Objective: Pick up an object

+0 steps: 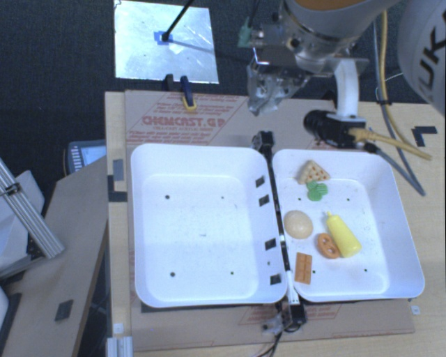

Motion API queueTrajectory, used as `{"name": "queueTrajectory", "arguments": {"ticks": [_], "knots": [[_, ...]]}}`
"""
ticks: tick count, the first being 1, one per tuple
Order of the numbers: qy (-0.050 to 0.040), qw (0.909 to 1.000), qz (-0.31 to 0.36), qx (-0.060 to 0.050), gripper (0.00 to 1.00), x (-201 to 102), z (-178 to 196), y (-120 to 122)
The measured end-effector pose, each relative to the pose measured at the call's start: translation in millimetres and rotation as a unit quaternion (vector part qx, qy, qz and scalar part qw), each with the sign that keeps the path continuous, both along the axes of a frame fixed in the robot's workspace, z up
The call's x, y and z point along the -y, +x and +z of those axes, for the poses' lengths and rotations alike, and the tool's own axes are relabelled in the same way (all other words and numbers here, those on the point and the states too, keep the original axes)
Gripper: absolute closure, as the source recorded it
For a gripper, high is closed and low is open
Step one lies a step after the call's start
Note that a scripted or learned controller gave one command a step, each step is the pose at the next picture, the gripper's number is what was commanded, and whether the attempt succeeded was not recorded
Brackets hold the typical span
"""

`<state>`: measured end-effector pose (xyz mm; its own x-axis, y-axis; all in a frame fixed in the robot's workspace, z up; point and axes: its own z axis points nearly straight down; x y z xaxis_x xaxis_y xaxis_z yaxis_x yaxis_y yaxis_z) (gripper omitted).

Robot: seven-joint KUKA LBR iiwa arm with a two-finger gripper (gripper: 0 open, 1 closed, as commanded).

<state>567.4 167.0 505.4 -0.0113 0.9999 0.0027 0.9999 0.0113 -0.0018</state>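
Two white bins (202,157); six small food items (298,224).

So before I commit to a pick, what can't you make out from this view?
- Gripper: blurred against the bench's far edge; finger state unreadable.
- Arm: cut off by the top edge.
- Green item: too small to identify.
- Orange ring-shaped item: touching the yellow bottle; overlap unclear.

A brown cardboard sheet (182,118) printed with red letters is laid on the desk (77,209) under two white bins, and it is clipped at its far edge by a blue and yellow clamp (187,94). Beyond it, a shiny metal plate (166,42) is seen on the dark floor. At the left edge, a ribbed aluminium rail (28,213) is set at a slant, with a small grey device (85,155) beside the desk corner.
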Motion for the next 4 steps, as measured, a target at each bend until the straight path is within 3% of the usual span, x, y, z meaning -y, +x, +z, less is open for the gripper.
{"name": "queueTrajectory", "arguments": {"ticks": [1, 2, 3, 4], "knots": [[-0.0005, 1.0000, 0.000, -0.001, 1.00, -56.5, -32.4, -29.2], [0.0000, 1.0000, -0.006, 0.005, 1.00, -33.2, 33.4, -6.4], [-0.0001, 1.0000, -0.003, 0.003, 1.00, -34.6, 41.4, -7.3], [-0.0004, 1.0000, -0.002, 0.001, 1.00, -69.4, 29.0, -18.9]]}}
